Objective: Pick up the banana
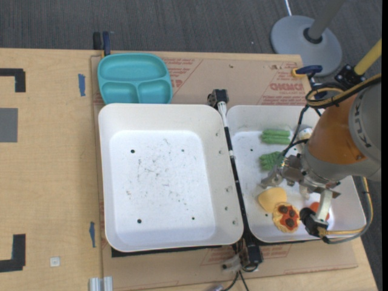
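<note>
Two white bins sit side by side on the bench, and a teal tray (134, 77) with three compartments lies just behind the left bin (115, 162), whose floor shows only dark specks. The right bin (242, 162) holds two green pieces, one (276, 136) near its far side and another (271, 159) just in front of it, then the banana (271, 197) toward the near side, and touching that an orange-yellow piece (286, 217) with red and dark spots. A small red piece (314, 209) lies beside it, partly hidden by the arm (333, 141). The banana shows as a short, rounded yellow shape, a little wider across the bin than deep, so its long axis seems to run roughly left to right in the view; which end is the stem cannot be told. The gripper (277, 176) hangs over the right bin, just above the banana and beside the nearer green piece; whether its grip is parted or closed cannot be told
</note>
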You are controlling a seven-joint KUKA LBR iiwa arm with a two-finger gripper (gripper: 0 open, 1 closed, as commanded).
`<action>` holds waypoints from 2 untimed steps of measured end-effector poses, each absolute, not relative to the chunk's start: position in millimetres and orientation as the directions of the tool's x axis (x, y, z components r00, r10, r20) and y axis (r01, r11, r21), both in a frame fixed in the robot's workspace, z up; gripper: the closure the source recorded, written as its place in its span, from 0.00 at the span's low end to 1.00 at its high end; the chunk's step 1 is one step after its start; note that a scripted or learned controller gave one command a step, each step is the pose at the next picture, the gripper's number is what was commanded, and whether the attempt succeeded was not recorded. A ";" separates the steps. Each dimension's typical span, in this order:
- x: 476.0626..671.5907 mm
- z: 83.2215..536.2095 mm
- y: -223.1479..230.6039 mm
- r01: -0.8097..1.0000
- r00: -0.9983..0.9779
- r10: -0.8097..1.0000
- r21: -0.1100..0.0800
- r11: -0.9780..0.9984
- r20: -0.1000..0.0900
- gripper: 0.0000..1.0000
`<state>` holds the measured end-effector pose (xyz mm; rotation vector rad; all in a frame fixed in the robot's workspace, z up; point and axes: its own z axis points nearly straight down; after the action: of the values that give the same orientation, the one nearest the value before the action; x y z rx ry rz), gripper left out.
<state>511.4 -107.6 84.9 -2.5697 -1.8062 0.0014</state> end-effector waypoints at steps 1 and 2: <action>554.3 85.1 -97.7 0.838 0.546 0.838 0.001 -0.546 0.001 0.00; 506.7 85.0 -100.3 0.864 0.503 0.864 -0.002 -0.503 0.001 0.00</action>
<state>506.7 -100.3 85.0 -2.7221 -1.5649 0.0002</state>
